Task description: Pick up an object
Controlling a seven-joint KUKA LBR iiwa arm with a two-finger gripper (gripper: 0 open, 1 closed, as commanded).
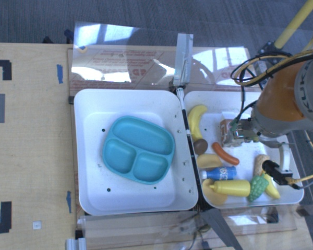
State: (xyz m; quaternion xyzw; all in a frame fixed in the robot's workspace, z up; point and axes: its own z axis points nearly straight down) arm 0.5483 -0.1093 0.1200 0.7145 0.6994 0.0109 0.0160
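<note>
"Progress on the pick, reading from the left?"

"Nothing lifted, by my judgement. The left bin (83, 139) holds a blue divided plate (138, 149), lying flat and well apart from the arm. The loose items are all in the right bin (219, 105), and each one rests on its floor."

"Which items, in order?"

"A banana (197, 120) lies against the near-left wall, with a small brown lump (200, 146) just below it. Next come a yellow piece (208, 161), a blue and white bottle (220, 173) and a red sausage (225, 153). A yellow bottle (230, 188) lies along the front edge. Further right there is a beige piece (260, 164), a green toy (257, 187) and another yellow piece (272, 189)."

"And the gripper?"

"The gripper (230, 132) is low inside the right bin, to the right of the banana and just above the sausage. The grey arm and its orange band (279, 98) lead off to the right behind it."

"Is it released, clenched, or grasping something?"

"I cannot tell, because the metal parts blur together at this angle. I see no item raised with it, so I would not call anything held."

"Which candidate is closest?"

"The sausage is just beside the gripper on the front side, and whether they touch is unclear. The banana is near on the left. The things along the front edge are further off."

"So what is left to do?"

"As I judge it, the grasp and the lift are both not yet done."
</note>
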